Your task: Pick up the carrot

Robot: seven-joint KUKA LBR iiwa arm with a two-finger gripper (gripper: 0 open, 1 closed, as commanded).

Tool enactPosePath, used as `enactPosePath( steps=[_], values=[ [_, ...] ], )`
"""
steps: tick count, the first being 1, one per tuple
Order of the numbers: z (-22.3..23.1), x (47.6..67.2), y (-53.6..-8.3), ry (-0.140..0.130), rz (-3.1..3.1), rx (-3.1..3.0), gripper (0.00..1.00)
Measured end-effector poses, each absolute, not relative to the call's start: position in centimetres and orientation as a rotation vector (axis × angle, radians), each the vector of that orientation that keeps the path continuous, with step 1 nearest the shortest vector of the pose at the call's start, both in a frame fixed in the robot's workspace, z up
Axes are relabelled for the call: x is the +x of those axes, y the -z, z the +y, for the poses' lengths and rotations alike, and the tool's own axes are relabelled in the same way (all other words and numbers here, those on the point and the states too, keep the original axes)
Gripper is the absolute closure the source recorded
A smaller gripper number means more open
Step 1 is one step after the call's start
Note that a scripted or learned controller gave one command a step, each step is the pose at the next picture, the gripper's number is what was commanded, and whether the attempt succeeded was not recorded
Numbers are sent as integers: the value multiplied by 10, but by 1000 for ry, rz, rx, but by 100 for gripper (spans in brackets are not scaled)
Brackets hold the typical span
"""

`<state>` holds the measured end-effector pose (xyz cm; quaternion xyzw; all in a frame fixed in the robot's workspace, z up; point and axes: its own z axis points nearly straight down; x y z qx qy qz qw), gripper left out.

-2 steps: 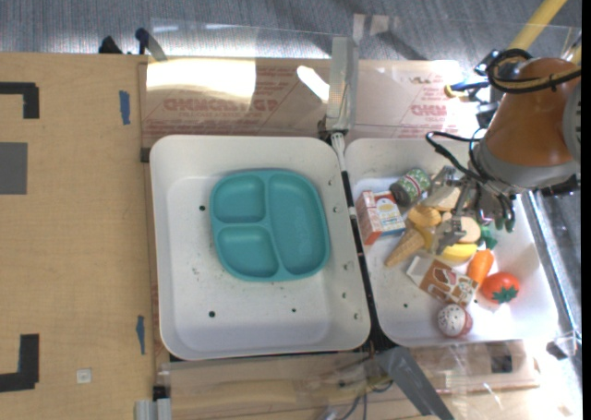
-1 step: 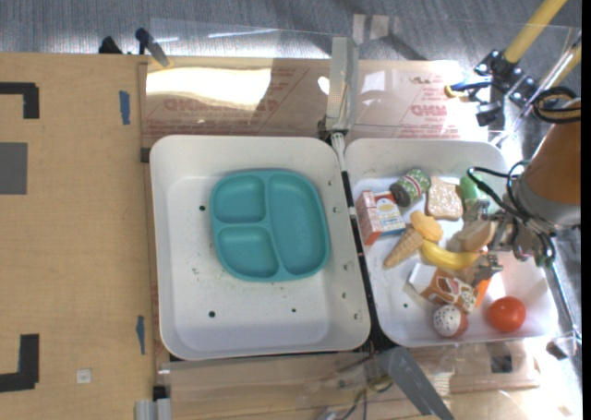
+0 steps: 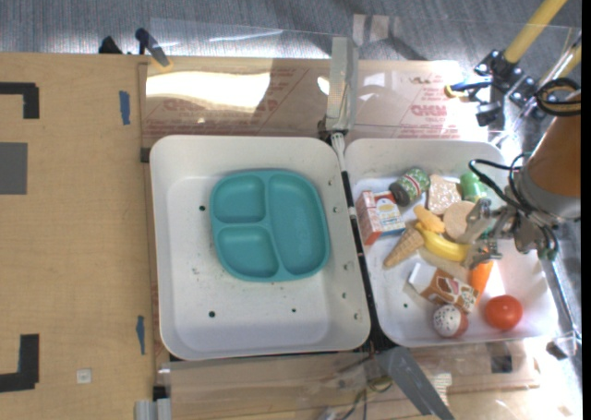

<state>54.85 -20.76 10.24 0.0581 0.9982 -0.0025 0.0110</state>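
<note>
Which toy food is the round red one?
The tomato, in the right bin's near corner. The carrot beside it is orange and pointed, not round.

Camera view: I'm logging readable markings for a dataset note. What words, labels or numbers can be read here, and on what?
Clear panel behind the left bin: red print, too faint to read.
Clear panel behind the right bin: red print, too blurred to read.
Red carton: label too small to read.
Brown packet: print too small to read.
Nothing else bears text.
</note>
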Motion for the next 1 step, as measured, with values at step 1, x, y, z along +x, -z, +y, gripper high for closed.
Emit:
enactPosePath(
  steps=[1],
  values=[
    [-160,515,-215,2,3099,400,100]
  ],
)
